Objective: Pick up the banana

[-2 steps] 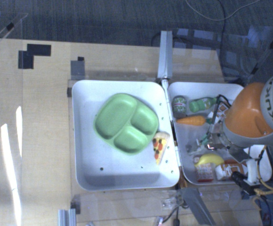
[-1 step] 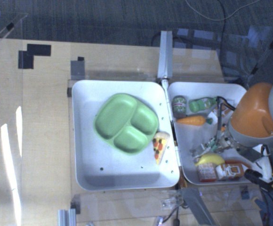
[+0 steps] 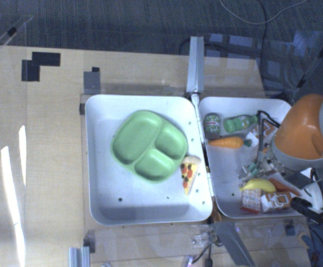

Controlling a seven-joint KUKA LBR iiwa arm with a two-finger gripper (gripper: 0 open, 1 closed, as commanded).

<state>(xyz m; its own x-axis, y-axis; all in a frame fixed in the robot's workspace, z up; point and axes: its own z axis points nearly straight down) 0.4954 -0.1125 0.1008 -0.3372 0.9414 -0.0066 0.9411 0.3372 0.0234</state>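
Okay: banana lies in right bin, near side, touching carton. Claw just above it, cluttered, spread or pinched: cannot tell. Likely light, curved, soft, smooth skin; grip mid-body across width, gently.

We are looking at a robotics lab: a pale wooden bench carries two shallow white plastic bins bolted to grey metal brackets, black square markers sit on the wood, loose black cables trail over blue-grey carpet, and a grey-and-orange industrial arm reaches in.
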